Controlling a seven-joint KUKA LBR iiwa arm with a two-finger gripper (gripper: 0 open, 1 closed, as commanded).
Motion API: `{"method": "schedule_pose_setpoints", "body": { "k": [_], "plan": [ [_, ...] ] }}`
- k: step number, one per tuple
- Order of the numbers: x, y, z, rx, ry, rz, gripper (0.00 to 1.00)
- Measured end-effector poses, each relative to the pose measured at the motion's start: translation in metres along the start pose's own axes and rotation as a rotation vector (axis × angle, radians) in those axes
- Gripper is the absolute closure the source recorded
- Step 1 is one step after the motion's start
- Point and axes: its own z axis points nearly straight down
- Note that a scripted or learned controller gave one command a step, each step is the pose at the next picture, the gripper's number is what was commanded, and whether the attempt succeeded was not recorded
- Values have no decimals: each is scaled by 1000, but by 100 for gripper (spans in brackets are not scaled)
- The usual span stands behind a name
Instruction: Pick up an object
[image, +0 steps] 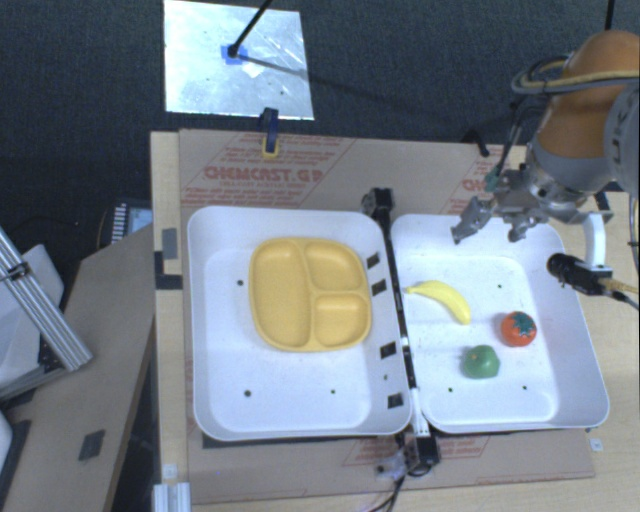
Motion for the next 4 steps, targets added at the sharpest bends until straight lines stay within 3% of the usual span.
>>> {"method": "schedule_pose_setpoints", "body": {
  "k": [1,4],
  "plan": [
    [0,2,-8,-13,-1,-2,0],
    [9,5,147,-9,0,0,0]
  ]
}}
